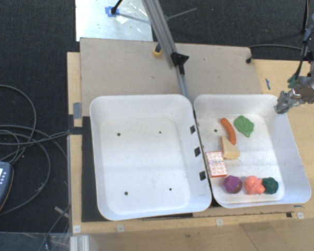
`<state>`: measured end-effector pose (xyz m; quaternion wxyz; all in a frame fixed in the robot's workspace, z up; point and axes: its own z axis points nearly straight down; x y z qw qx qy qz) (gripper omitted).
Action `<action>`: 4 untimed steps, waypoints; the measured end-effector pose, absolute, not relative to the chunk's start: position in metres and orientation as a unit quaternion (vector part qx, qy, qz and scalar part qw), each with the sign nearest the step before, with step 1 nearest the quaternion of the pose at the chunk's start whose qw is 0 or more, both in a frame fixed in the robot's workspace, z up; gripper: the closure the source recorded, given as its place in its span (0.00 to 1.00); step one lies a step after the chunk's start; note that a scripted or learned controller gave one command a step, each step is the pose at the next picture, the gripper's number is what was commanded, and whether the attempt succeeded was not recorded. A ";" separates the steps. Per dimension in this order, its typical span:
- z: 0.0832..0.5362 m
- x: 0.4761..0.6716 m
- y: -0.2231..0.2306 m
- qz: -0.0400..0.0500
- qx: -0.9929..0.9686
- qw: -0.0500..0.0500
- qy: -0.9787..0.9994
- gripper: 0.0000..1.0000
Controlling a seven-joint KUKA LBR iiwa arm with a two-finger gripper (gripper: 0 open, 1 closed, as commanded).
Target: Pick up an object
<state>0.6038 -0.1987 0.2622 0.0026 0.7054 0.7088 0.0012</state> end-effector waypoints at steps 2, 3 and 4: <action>0.253 0.602 -0.088 0.001 0.703 -0.001 0.711 1.00; 0.252 0.613 -0.041 0.002 0.703 0.000 0.711 1.00; 0.243 0.622 0.006 0.001 0.704 0.000 0.711 1.00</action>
